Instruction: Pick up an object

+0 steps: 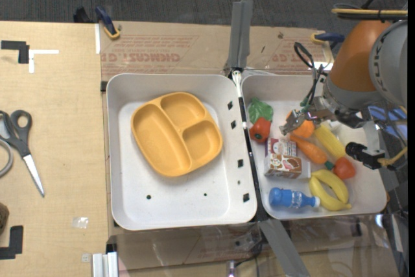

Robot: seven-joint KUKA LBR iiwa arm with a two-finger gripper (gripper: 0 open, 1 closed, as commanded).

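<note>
Your inventory, left to right: scissors (23, 143) lie on the desk (58, 204) at the frame's left edge. The left bin (117, 204) holds a divided plate (176, 133). The right bin (369, 201) holds a carton (284, 159) at centre, a bottle (292, 199) below it, a banana (329, 190) at lower right, and a carrot (310, 150) right of the carton.

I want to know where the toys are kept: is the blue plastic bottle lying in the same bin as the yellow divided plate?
No, the blue plastic bottle lies in the right bin, while the yellow divided plate sits in the left bin.
</note>
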